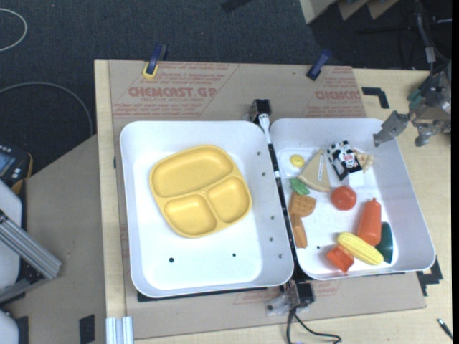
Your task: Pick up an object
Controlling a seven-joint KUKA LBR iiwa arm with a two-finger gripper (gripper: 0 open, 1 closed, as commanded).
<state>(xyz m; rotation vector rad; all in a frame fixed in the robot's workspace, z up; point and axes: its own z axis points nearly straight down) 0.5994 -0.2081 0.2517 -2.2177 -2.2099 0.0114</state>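
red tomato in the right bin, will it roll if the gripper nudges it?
Probably. The tomato looks round and smooth, so a side push would likely send it rolling on the right bin floor. It looks like glossy toy plastic: likely light, stiff, and slippery. The nearby carrot may stop it.

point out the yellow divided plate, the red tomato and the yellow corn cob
yellow three-compartment plastic plate [201, 190]: camera view, on the ridge where its compartments meet
small round red tomato [343, 198]: camera view, middle of its top
yellow toy corn cob [360, 249]: camera view, middle of its length

Gripper [404, 127] at right edge, fingers spread, nothing between them
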